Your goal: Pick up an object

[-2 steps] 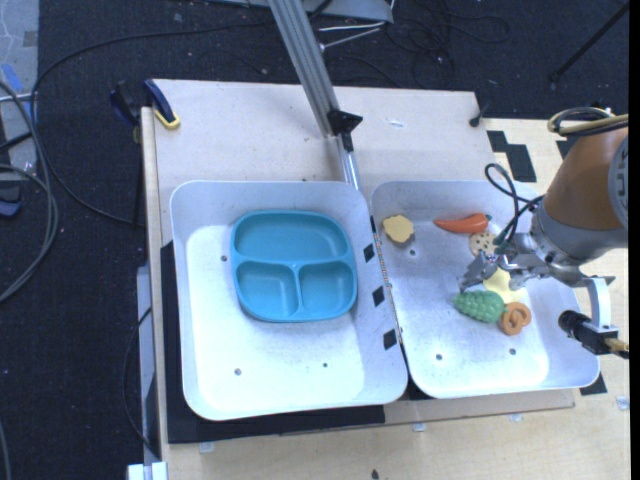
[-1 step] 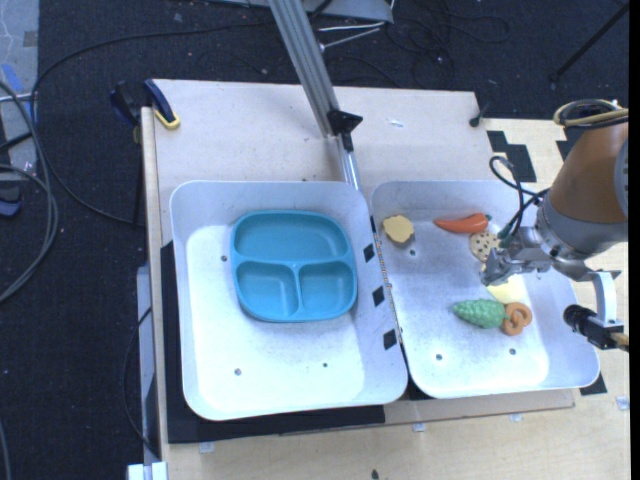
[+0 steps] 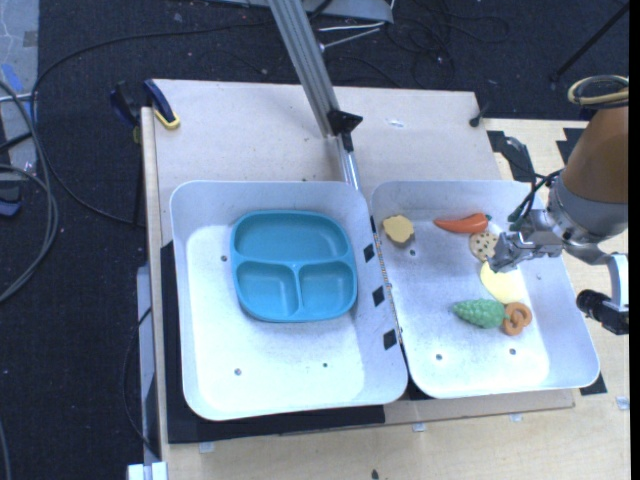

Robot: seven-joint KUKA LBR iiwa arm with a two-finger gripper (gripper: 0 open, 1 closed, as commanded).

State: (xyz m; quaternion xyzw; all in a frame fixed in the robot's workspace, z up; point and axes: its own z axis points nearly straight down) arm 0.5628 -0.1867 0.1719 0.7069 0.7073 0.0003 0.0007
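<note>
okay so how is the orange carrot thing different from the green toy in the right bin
The carrot is orange-red, slim and smooth; the green toy is stubbier and bumpy. The carrot lies toward the right bin's far side, the green toy nearer the camera, beside an orange ring. Both lie flat, apart from the end effector.
</note>
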